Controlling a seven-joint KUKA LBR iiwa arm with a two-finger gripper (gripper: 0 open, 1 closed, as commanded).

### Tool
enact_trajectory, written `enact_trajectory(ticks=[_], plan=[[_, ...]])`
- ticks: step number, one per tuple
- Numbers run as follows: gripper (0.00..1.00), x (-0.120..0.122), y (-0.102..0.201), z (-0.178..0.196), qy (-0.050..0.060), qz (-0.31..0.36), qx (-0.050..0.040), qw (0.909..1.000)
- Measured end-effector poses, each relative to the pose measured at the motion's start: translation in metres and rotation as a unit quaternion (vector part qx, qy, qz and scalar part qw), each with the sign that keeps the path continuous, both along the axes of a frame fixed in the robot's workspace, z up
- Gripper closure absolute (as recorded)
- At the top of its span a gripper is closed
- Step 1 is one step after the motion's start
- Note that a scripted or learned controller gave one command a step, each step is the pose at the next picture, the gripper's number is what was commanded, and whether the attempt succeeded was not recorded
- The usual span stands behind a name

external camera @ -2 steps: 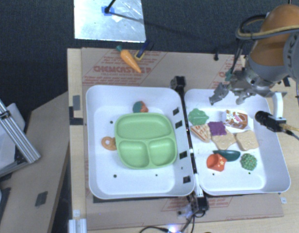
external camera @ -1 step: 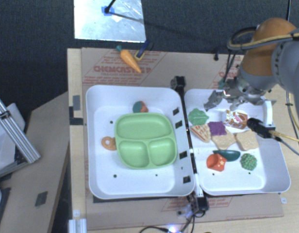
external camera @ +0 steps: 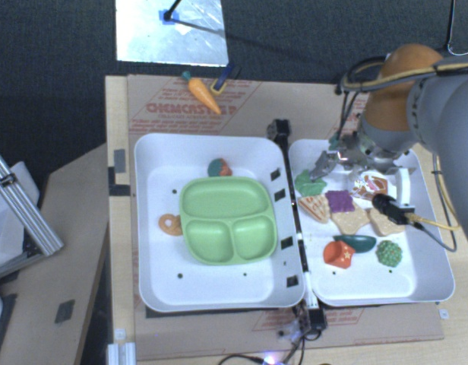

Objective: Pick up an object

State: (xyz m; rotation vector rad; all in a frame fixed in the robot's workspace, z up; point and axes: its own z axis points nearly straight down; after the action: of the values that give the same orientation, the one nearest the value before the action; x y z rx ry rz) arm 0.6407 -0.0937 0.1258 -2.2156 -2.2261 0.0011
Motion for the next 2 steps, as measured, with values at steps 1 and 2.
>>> enact_trajectory(ticks=[1,2], plan=[[0.0,0.0,0.001,-0.043,0.0,-0.001,0.0,1.0],[1.0,0.002,0.0,-0.029,-0.003,-0.001,-0.0002,1.0]])
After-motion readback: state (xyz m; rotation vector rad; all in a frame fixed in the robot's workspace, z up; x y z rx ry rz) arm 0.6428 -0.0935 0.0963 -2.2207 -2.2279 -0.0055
